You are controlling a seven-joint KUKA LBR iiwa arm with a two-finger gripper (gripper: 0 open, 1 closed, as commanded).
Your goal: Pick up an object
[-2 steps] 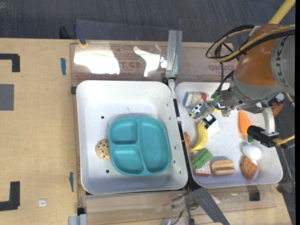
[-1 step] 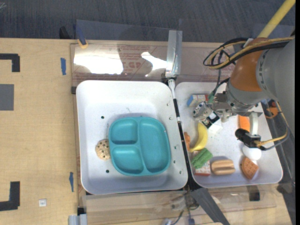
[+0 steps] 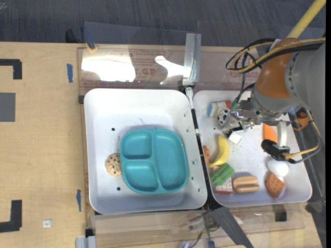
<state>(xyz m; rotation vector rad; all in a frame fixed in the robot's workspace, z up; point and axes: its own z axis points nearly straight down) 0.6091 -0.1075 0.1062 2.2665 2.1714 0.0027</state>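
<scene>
The white block [image 3: 235,137] is lying in the right bin [image 3: 305,192], just below the gripper [image 3: 239,119] in the camera view and apart from it. The gripper is hanging over the upper part of that bin, and whether it is spread or pressed together cannot be told from this angle; nothing is showing in its grasp. A black-and-white toy [image 3: 223,118] is sitting just to its left, with a small blue-and-white box [image 3: 213,109] a little further left. The banana [image 3: 222,151] is lying below and to the left of the gripper, near the white block. Further below, a green item [image 3: 223,174], a hot dog bun [image 3: 245,183] and a white egg [image 3: 279,167] are resting. Well to the left, the left bin [image 3: 98,118] is holding a teal divided tray [image 3: 153,159] and a cookie [image 3: 113,164].
</scene>
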